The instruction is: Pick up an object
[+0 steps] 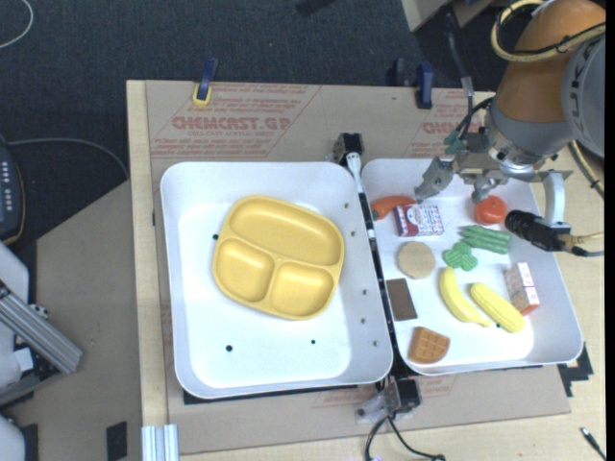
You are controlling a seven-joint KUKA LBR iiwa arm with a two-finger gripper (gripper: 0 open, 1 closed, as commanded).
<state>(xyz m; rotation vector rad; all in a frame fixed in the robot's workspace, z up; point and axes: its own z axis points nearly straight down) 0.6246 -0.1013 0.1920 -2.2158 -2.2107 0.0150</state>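
The gripper (459, 176) hangs over the far part of the right bin (567, 339), fingers spread, nothing between them. Below it lie a carton (420, 221), a tomato (491, 209) and a green pepper (484, 239). A yellow tray (277, 255) sits in the left bin (183, 286).

"CHEMCAST GP" printed red on bench board (240, 118).

Bench top (288, 113): brown board with red print, held by a yellow clamp (202, 92) and a blue clamp (424, 84) at the far edge, both up and left of the claw. Dark carpet floor (144, 27) beyond. Grey aluminium rail (38, 332) far lower-left.
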